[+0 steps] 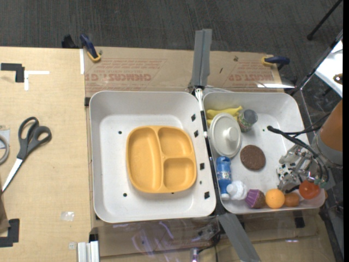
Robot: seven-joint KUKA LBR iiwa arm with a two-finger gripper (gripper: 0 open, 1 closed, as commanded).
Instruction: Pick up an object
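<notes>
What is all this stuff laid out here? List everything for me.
Bins: 2, white, side by side on the bench.
Divided plate: 1, yellow-orange, in the left bin.
Metal bowl: 1, silver, upturned, right bin.
Banana: 1, yellow, back of the right bin.
Small can: 1, grey, beside the bowl.
Round disc: 1, brown, middle of the right bin.
Bottle: 1, blue with a white cap, right bin's left wall.
Cup: 1, purple, front of the right bin.
Orange: 1, orange, beside the cup.
Scissors: 1, black, on the bench at left.
Hand: 1, metal, over the right bin's front right corner.
</notes>
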